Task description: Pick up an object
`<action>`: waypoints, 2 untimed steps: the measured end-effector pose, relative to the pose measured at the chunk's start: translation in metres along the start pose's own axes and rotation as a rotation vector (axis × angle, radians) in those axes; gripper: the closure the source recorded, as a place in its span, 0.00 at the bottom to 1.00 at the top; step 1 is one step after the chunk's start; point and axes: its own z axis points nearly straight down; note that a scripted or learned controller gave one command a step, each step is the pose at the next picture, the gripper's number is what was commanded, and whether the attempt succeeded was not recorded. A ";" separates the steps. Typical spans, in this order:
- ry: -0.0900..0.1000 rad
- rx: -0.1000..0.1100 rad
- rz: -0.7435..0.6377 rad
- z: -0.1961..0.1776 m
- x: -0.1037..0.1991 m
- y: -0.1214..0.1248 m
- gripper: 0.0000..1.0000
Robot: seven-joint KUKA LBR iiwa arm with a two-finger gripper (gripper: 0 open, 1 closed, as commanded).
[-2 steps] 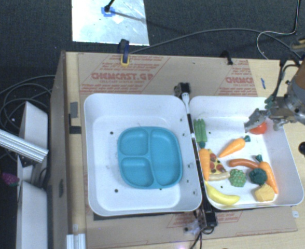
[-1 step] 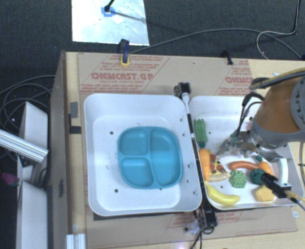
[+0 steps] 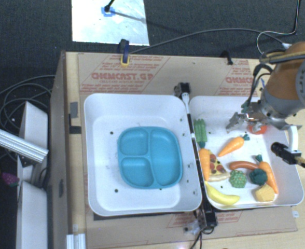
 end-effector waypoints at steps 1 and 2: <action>0.002 0.003 0.001 0.040 0.034 -0.037 0.00; 0.001 0.000 0.000 0.029 0.033 -0.036 1.00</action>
